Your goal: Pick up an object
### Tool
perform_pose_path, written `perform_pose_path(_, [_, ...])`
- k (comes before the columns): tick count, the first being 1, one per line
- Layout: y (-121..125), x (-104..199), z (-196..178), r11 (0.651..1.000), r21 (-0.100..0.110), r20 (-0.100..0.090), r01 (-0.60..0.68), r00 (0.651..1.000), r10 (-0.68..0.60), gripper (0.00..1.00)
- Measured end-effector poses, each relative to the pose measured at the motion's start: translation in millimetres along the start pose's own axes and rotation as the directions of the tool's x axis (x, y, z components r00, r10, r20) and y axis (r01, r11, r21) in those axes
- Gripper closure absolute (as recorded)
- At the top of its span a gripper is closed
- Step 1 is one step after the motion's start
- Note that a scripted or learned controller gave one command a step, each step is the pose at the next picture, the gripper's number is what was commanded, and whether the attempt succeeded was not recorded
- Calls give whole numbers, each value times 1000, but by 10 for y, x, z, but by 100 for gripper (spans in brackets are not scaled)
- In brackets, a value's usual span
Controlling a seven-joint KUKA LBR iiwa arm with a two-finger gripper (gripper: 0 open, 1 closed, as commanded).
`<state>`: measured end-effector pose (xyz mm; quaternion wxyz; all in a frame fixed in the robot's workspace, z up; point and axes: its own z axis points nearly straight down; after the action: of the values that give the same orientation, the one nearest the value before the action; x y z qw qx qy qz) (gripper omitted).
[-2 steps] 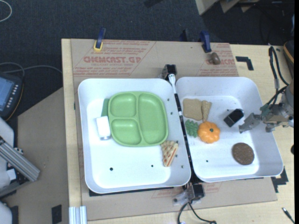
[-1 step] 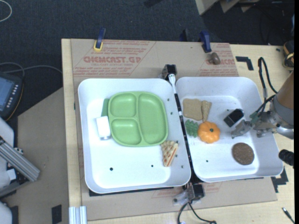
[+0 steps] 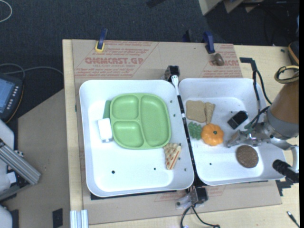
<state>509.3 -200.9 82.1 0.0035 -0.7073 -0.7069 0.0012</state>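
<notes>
In the right bin (image 3: 223,175) lie an orange pumpkin-like toy (image 3: 212,135), a round brown cookie (image 3: 247,156), two tan bread slices (image 3: 199,111) and a small green piece (image 3: 195,129). My gripper (image 3: 236,137) reaches in from the right and hangs low over this bin, just right of the orange toy and just above the cookie. Nothing shows in its grasp. A black part (image 3: 236,119) sits by the gripper's upper side.
The left bin (image 3: 128,179) holds a green divided plate (image 3: 140,120), a white block (image 3: 105,129) at its left edge and a striped sandwich piece (image 3: 172,155) near the shared wall. Black cables (image 3: 259,87) run along the right bin's far right rim.
</notes>
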Motion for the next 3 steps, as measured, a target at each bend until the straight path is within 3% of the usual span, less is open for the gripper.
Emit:
perform_pose_path(1, [15,-9,-140,1000,-7,4,-1,1000,1,100])
perform_pose_path(3, [30,14,-1214,1000,-13,7,2,1000,-2,100])
